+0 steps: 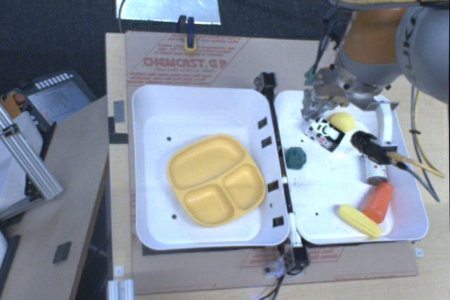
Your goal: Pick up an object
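White plastic right bin (404,221) is the landmark. Near its upper-left corner the tool (314,111) hangs low (whether spread or pressed together, I cannot tell) just above a black-and-white object (323,135) touching a yellow ball (342,121). Crowding there risks a glancing, failed pinch; the green lump (295,157) sits at mid-left.

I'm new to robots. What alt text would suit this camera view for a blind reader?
A grey-and-orange robot arm lowers its end effector into the right white bin, beside a black-and-white toy, green lump, corn cob and orange carrot. The left bin holds a yellow divided plate.
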{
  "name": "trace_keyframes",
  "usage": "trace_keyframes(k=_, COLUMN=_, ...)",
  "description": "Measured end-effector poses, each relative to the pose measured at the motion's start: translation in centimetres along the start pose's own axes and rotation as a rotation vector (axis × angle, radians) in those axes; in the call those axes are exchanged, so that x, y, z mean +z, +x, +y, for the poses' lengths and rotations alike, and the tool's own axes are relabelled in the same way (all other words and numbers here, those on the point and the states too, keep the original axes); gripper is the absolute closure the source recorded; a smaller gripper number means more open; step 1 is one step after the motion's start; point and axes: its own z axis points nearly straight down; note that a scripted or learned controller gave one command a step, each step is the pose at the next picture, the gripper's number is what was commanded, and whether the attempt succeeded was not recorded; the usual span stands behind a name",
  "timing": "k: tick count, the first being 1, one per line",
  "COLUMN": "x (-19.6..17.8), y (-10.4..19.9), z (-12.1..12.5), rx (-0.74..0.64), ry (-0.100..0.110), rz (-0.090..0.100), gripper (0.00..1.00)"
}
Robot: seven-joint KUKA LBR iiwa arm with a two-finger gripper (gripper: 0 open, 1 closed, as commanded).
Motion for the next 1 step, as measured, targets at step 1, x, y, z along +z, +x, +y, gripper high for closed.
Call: trace_keyframes(k=1, x=1.67, y=5.63, z=1.27, rx=0.0, ry=0.001, rz=0.0, gripper=1.0)
